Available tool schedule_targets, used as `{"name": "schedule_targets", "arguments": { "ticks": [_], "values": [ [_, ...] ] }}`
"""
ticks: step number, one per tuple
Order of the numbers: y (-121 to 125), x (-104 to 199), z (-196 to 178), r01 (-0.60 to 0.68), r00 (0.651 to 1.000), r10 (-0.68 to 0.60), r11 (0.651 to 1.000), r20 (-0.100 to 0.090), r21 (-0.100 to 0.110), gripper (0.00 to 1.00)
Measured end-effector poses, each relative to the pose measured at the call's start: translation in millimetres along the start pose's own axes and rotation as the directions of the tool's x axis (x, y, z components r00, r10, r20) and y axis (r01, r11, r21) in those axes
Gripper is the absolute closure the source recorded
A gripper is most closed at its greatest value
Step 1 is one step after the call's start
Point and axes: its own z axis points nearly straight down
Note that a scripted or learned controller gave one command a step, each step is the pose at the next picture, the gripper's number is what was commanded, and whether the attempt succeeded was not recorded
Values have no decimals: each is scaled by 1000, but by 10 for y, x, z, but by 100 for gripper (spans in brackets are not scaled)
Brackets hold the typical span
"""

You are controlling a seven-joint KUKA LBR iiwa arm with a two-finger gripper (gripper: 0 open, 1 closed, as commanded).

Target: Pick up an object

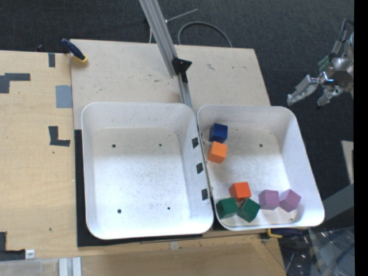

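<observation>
The blocks lie in the right bin point(290, 125), a blue cube point(218, 132) touching an orange cube point(217, 152), while the gripper point(313, 91), fingers spread and empty, hangs outside it, so the approach seems unstarted and calls for descending over one block.

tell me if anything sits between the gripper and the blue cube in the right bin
Nothing visible does. The gripper is outside the right bin, past its far right rim. The blue cube lies exposed, the orange cube just beside it.
</observation>
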Motion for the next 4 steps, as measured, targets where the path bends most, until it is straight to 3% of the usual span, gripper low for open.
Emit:
{"name": "schedule_targets", "arguments": {
  "ticks": [1,2,3,4],
  "values": [
    [512,9,772,4,1000,-4,1000,-5,14,0],
    [-194,991,-41,9,1000,-9,1000,-7,3,0],
    [-552,836,-1830,1,1000,-1,1000,-2,-1,0],
    [-547,844,-1778,2,1000,-2,1000,-3,8,0]
  ]
}}
